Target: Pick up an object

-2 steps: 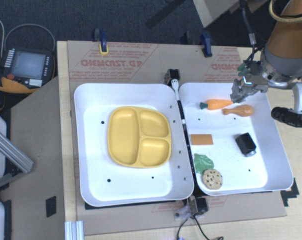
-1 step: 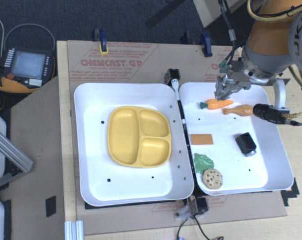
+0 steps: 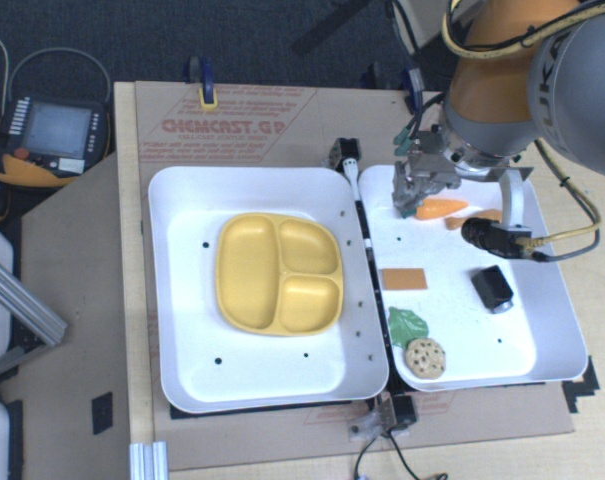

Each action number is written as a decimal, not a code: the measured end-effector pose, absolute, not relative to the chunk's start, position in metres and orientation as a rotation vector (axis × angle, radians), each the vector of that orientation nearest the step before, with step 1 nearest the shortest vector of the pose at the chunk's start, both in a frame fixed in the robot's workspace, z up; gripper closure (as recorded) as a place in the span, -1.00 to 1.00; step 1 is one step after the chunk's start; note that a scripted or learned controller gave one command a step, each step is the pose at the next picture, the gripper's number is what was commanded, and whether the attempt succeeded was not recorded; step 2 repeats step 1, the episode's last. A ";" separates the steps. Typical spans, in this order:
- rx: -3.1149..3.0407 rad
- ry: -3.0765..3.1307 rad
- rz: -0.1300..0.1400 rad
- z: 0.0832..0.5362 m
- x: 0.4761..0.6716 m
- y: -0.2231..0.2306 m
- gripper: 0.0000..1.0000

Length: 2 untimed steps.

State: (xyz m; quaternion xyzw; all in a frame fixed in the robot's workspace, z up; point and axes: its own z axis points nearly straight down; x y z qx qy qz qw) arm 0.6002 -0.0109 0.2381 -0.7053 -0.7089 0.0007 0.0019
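My own wrist and its orange band cover the far corner of the right bin (image 3: 552,353), and the rest of my arm is cut off at the top and right edges. My pincer (image 3: 419,196) hangs low over the far left part of that bin, but from this angle I cannot tell whether it is released or clenched; its tips blur into the dark metal above them. The orange carrot-shaped piece (image 3: 444,208) lies just beside the tips, its near end tucked under them, and I cannot say whether I touch it. A second small orange piece (image 3: 458,222) sits right next to it, partly hidden by a black fitting with a yellow cable.

The left bin (image 3: 182,268) holds a yellow divided plate (image 3: 279,272) with three compartments, lying near its middle. In the right bin, a flat brown rectangle (image 3: 403,279) lies near the left wall, a small black block (image 3: 493,288) sits toward the middle, and at the near left corner a green leafy piece (image 3: 406,323) touches a round cookie (image 3: 425,358).

My arm reaches in from the right, bent down so the wrist points at the bin floor.
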 end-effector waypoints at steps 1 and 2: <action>-2.211 -2.225 0.002 0.231 0.594 0.051 1.00; -2.211 -2.225 0.002 0.231 0.594 0.051 1.00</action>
